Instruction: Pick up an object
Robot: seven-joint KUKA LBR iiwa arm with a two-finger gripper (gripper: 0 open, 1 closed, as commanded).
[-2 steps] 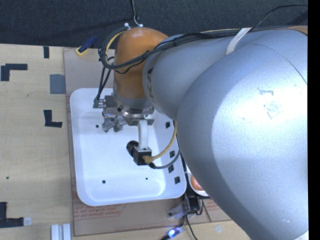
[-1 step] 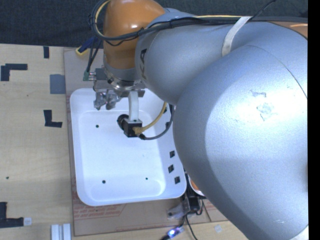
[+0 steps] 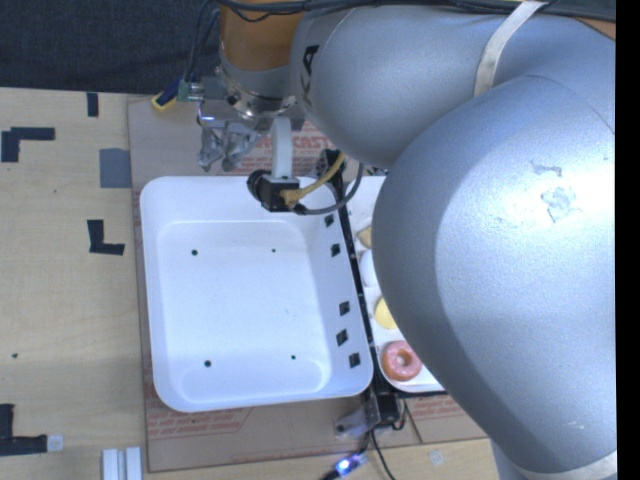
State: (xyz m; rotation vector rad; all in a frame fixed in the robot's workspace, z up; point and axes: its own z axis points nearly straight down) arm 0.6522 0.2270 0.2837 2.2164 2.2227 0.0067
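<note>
My gripper (image 3: pixel 224 151) hangs below the orange wrist band, over the cardboard just beyond the far edge of the left white bin (image 3: pixel 240 298). I see no object in it. In the visible strip of the right bin (image 3: pixel 371 271) lie a pink frosted doughnut (image 3: pixel 401 361), a yellow item (image 3: pixel 385 314) and a tan piece (image 3: pixel 365 236). The grey arm hides the rest of that bin.
A black divider (image 3: pixel 345 268) with clips runs between the two bins. Cables and a black fitting (image 3: pixel 275 190) hang over the left bin's far rim. Black tape marks (image 3: pixel 100 238) lie on the wooden bench to the left.
</note>
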